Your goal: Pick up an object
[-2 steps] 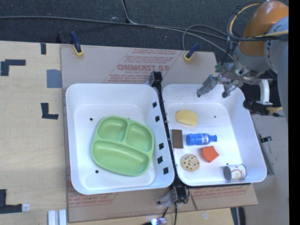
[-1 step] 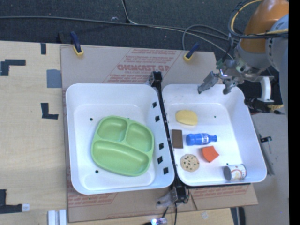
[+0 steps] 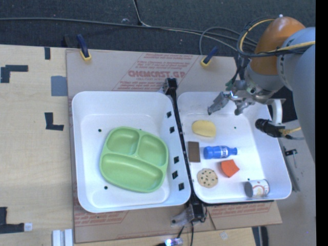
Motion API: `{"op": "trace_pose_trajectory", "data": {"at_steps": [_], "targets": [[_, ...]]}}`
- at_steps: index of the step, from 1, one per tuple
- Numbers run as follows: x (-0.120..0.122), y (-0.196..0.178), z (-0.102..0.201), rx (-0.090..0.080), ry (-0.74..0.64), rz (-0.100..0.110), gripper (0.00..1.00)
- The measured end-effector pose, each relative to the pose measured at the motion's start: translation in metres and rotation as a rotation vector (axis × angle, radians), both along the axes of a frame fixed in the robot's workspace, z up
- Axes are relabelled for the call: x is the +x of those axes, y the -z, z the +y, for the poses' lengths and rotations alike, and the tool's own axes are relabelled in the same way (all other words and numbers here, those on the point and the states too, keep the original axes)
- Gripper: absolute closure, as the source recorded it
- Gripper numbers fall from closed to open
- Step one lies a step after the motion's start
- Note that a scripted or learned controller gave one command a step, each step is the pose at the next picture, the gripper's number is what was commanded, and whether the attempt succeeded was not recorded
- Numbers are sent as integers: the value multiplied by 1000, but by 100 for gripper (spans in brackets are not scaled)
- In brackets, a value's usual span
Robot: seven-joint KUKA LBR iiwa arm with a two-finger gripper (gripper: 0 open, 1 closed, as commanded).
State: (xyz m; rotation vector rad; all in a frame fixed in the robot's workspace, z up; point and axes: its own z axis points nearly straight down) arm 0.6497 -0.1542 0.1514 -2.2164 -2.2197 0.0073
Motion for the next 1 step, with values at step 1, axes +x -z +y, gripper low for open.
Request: {"op": "trace_pose_trajectory", "data": {"at_steps": [1], "targets": [[-3,64,6,0,-1,0,0]]}}
